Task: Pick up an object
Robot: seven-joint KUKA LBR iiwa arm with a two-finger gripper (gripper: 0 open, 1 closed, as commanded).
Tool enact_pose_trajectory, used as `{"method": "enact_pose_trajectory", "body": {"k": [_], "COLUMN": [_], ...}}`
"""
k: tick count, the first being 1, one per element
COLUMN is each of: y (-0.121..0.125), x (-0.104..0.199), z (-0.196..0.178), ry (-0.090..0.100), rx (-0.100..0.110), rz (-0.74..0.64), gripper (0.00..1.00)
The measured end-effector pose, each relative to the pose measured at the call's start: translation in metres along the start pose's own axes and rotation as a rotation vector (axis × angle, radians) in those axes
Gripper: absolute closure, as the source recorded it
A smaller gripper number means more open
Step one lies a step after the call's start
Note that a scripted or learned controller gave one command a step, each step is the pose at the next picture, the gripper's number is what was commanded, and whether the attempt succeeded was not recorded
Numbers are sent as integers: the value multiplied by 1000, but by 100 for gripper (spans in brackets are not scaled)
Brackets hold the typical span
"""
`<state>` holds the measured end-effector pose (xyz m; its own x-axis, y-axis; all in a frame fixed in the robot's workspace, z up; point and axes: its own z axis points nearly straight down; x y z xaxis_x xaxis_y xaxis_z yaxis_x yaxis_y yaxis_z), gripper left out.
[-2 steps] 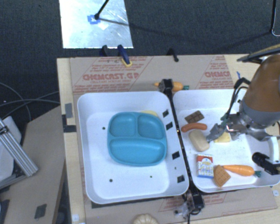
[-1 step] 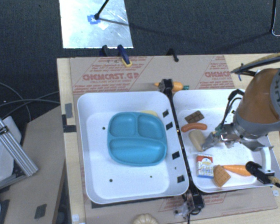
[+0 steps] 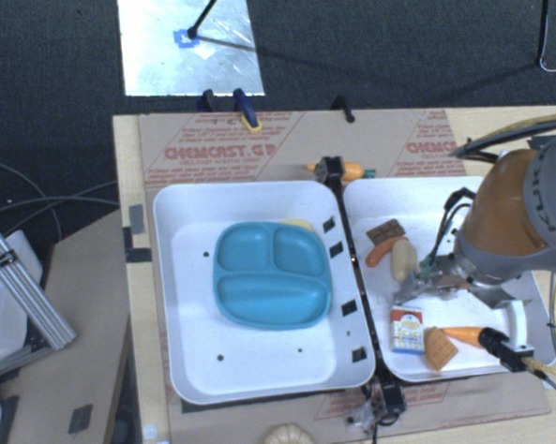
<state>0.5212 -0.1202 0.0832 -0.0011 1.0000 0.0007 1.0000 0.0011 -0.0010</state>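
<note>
Gripper low in right bin, just beside pale oblong item; finger state unreadable, nothing seen clamped. Candidate objects clustered in same bin within reach: brown block, red-white carton, carrot, tan wedge. Blue divided plate alone in left bin, well apart from grasp.

a single fixed camera is mounted above the bench and looks down at a slant. both white bins fall in frame side by side, the left bin near centre and the right bin toward the right edge. the arm enters from the right. dark floor fills the top and left. the standoff is moderate, far enough to take in the whole bench.
</note>
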Motion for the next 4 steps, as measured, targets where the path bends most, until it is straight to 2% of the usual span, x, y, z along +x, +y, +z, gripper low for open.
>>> {"method": "enact_pose_trajectory", "body": {"k": [1, 2, 3, 4], "y": [1, 2, 2, 3], "x": [-1, 1, 10, 10], "z": [-12, -55, -114, -143], "ry": [-1, -2, -2, -1], "rx": [-4, -6, -9, -6], "rz": [1, -3, -4, -4], "gripper": [100, 100, 100, 100]}}
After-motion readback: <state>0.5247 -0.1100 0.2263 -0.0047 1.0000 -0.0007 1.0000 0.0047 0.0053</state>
